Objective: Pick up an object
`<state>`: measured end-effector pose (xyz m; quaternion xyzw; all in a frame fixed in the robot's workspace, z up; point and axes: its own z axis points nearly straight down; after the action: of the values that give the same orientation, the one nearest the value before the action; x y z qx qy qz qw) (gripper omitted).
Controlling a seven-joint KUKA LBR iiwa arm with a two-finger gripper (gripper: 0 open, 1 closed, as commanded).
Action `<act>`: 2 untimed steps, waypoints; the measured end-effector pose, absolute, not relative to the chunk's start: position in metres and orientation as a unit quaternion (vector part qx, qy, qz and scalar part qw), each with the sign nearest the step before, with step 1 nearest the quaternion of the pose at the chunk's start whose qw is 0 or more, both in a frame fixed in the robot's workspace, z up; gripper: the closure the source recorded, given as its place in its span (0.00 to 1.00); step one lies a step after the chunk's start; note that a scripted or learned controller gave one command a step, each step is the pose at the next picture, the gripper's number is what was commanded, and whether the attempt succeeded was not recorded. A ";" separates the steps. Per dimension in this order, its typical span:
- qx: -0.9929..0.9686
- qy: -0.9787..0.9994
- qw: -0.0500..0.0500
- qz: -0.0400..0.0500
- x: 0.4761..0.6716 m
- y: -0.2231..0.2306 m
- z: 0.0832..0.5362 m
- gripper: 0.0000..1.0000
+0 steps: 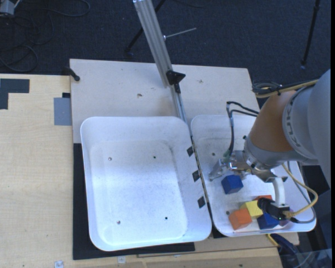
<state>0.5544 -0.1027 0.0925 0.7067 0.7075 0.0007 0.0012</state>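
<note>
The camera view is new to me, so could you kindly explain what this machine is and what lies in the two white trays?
You are looking down at a slant from one fixed camera above a bench. The grey arm with an orange band is a robot reaching in from the right. Its gripper hangs low in the right bin, just above a blue block. I cannot tell whether it holds anything. Nearer the bin's front corner lie an orange block, a yellow block and another blue piece. The left bin sits beside it.

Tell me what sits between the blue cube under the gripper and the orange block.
In the camera view, bare white bin floor separates the blue cube from the orange block.
</note>
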 end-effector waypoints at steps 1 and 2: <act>0.706 0.708 0.001 0.000 0.553 -0.103 0.102 1.00; 0.706 0.708 0.001 0.000 0.553 -0.103 0.102 0.00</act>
<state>0.5529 -0.1031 0.1019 0.7060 0.7082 0.0000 0.0006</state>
